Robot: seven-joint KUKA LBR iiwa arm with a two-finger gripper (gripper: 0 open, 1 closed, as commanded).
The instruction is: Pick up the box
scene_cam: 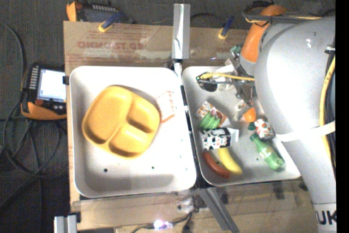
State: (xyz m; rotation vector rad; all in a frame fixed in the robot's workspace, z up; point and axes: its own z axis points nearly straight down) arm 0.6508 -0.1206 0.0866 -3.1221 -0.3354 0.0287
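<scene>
1. Nearest the lower edge of the frame, in the right bin (283, 174), we see a banana (229, 161) beside a reddish sausage-shaped toy (214, 166), and a green bottle (268, 152) further right.
2. Just above the banana lies the box (217, 139), a small carton printed in black and white cow patches. It sits in the lower middle of the right bin, close to the wall that divides the two bins.
3. We judge the box light and fairly stiff, though thin card may dent under a hard squeeze. Its flat faces look smooth, so we would take it across the two long sides, near the middle.
4. Items crowd it: a green and orange packet (209, 115) touches or nearly touches its upper edge, so a descent risks nudging neighbours.
5. The left bin (92, 177) holds a yellow divided tray (122, 120) and a small white tag (168, 105).
6. Further up, the arm (297, 90) covers the right bin's right side. The claw (244, 96) seems to hang over the bin's upper right, well apart from the box; we cannot tell how it is set, nor whether it touches anything.
</scene>
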